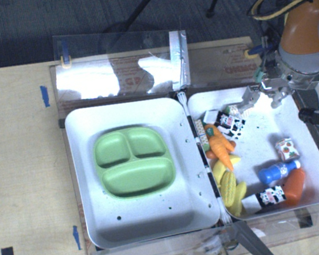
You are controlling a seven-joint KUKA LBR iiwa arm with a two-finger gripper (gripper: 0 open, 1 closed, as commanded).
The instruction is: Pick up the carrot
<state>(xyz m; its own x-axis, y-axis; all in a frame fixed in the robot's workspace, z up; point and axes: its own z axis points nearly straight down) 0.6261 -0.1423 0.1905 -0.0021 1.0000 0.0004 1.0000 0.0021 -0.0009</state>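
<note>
The carrot [221, 147] is lying hemmed in against the right bin's [308, 131] left wall, a cow-patterned carton [231, 124] touching above, a yellow corn cob [230, 189] just below. Bare floor is lying open to its right, toward the blue bottle [278, 171].

Left bin [88, 164] white, holding a pale green divided plate [133, 160]; right bin [308, 131] white too. In it: orange carrot [221, 147], yellow corn [231, 189], black-and-white cow-patterned carton [231, 124], blue bottle [278, 171], red-orange item [296, 185], small white cube with red spots [286, 149]. Arm [305, 31] grey with orange band, bench [24, 174] light wood.
</note>
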